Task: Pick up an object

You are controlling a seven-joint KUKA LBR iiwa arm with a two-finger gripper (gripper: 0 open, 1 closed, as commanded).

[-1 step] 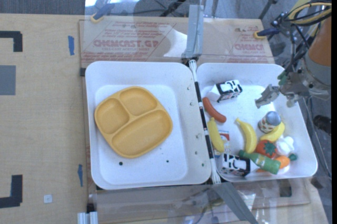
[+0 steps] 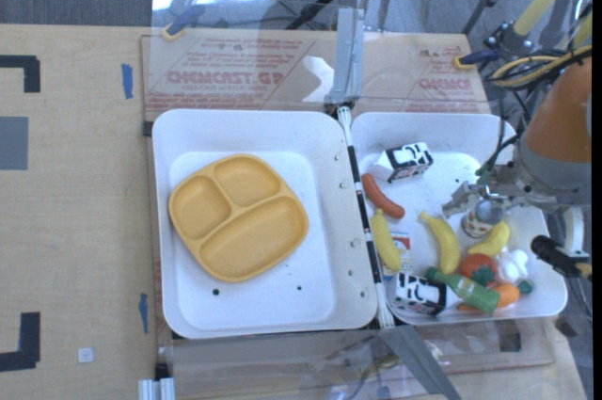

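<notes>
Camera view, looking down at a slant on a surface point(image 2: 75, 229) covered in brown board. Two shallow white bins sit side by side. Behind them lie clear plastic sheets; red print on the left sheet reads "CHEMCAST GP", seen reversed, and the smaller print on the right sheet is too faint to read.

The grey arm with its orange band point(image 2: 562, 120) reaches in from the right edge, bent downward over the right bin point(image 2: 442, 130). The gripper point(image 2: 480, 212) hangs low at the bin's right side, metal parts pointing down and left. Whether it is released or clenched cannot be told from here, and nothing is seen in its grasp.

Toys lie around the gripper in that bin. A yellow banana point(image 2: 442, 243) is just to its lower left. Another yellow piece point(image 2: 496, 236) is just beside it on the right. A black-and-white toy truck point(image 2: 408, 161) is up and to the left. A red sausage point(image 2: 383, 197) lies further left, with a corn cob point(image 2: 384, 241) below it. A green, red and orange vegetable heap point(image 2: 480, 283) sits directly below.

Far left of the gripper, the left bin point(image 2: 188, 295) holds a yellow divided plate point(image 2: 238, 216).
</notes>
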